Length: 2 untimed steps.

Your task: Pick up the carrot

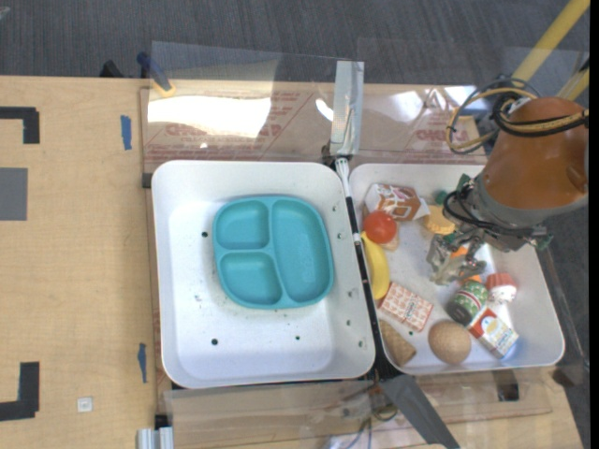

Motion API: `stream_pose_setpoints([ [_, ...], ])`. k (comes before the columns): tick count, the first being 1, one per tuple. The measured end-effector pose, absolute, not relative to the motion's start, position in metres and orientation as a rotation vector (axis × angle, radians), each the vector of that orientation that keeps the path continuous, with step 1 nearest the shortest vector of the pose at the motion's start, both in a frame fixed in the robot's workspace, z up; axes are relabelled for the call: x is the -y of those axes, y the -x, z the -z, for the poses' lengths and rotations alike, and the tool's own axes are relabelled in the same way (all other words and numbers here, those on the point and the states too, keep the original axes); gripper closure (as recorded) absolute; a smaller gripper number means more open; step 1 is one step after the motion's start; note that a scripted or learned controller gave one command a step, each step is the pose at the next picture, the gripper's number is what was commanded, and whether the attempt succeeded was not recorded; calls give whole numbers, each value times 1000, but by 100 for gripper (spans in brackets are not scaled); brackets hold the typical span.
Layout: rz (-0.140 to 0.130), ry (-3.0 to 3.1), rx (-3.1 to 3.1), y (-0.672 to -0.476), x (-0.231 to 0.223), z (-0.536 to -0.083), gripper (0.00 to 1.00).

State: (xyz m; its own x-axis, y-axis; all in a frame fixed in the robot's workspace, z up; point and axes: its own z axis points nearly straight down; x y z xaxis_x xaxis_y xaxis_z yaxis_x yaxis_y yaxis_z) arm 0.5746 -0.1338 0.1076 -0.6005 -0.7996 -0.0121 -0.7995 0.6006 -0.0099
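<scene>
Left bin [178,279]: white, shallow, taking up the middle of the frame; it holds a teal divided plate [273,251] with bare floor on all sides of it.
Right bin [547,340]: white, edge to edge with the left bin, crowded along its left and lower parts.
Arm [533,162]: grey with an orange band, entering from the right edge and standing over the upper right of the right bin.
Contents, left side: a brown-and-white carton [398,201], a red tomato [379,227], a banana [377,267], and a red patterned packet [407,307].
Contents, lower side: a brown ball [450,341], a dark can [468,299], and a white bottle with a red cap [496,321].
Open room: a bare strip of floor along the right wall of the right bin; little between the items.
Carrot [457,244]: small, orange with a green end, at the centre of the right bin (partly hidden by the tool, outline unclear).
Gripper [451,262]: low over the centre of the right bin, at the carrot and just above the dark can; contact is not resolvable, and whether it is open or closed cannot be told.
</scene>
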Motion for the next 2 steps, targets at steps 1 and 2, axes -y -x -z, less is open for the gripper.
stream_pose_setpoints([
  [1, 7, 1357, -2819, -583, 82, -216, 100],
  [2, -9, 1867, -2529, -565, 135, -115, 100],
])
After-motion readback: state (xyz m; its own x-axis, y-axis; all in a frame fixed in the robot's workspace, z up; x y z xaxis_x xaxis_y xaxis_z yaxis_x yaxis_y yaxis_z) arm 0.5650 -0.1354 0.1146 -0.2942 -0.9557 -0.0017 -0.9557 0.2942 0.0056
